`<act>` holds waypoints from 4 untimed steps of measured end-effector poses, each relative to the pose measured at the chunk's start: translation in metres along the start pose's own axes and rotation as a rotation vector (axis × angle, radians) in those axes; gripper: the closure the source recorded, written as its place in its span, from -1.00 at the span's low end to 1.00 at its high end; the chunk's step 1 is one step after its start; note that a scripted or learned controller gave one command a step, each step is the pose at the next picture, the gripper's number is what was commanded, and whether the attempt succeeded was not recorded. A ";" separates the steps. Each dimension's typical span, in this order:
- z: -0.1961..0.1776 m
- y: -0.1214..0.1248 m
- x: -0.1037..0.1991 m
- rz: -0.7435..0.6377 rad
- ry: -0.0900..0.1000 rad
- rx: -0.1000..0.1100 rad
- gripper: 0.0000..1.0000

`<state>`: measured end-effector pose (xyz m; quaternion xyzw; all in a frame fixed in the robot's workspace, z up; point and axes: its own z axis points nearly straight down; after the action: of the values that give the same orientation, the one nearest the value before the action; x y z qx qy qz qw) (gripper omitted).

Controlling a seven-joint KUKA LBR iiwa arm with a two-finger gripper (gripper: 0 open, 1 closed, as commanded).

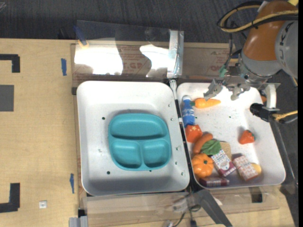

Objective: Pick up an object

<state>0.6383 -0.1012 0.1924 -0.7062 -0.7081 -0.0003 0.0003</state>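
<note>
My gripper (pixel 223 92) hovers over the far end of the right bin (pixel 272 141), its two fingers spread open with nothing between them. An orange carrot (pixel 207 103) lies just below the left fingertip (pixel 212 90). Beside the carrot, a blue bottle (pixel 188 110) rests along the bin's left wall. A red strawberry (pixel 246 136) sits alone at the right. Near the front lie a red tomato (pixel 192 133), an orange pumpkin (pixel 202 165), a green leafy piece (pixel 211 146) and two printed packets (pixel 222 162) (pixel 246 168), crowded together.
The left bin (pixel 90 126) holds a teal divided plate (pixel 139 141). A clear plastic sheet (pixel 128 51) stands behind the bins. A black cable end (pixel 262 111) hangs over the right bin's far right corner.
</note>
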 end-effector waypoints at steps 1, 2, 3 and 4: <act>0.102 0.004 -0.034 -0.111 -0.002 -0.005 -1.00; 0.107 0.026 0.003 -0.174 -0.002 0.012 -1.00; 0.100 0.022 0.003 -0.173 0.002 0.029 1.00; 0.098 0.025 0.003 -0.174 0.000 0.017 -1.00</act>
<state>0.6634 -0.0983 0.0947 -0.6421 -0.7666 0.0056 0.0061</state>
